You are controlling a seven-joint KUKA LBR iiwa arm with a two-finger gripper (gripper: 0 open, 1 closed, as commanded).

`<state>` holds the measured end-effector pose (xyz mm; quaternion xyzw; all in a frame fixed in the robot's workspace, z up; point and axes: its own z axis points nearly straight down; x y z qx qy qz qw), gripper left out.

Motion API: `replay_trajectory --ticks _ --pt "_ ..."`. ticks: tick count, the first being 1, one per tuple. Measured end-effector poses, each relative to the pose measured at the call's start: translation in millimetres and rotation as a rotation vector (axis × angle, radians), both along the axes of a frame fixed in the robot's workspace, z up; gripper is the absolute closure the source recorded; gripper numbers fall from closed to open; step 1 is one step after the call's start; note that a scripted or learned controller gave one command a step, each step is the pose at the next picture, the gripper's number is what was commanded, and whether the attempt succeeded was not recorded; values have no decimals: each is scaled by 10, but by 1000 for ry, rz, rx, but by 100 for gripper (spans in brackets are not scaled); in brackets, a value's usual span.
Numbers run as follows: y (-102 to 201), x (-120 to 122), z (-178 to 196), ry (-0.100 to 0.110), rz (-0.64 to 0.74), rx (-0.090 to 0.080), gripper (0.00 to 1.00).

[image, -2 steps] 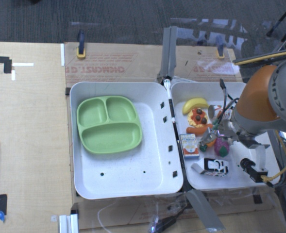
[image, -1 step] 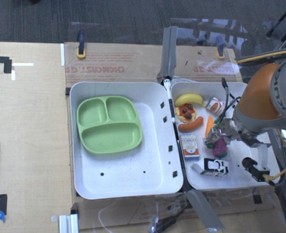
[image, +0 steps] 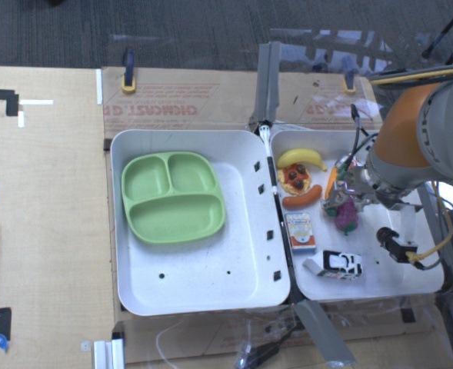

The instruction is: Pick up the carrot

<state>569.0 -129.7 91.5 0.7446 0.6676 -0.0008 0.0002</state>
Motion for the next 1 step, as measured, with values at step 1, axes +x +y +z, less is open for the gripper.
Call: replay_trajectory --ticks 1 --pt "675 -287 1254 1 371 1 100"
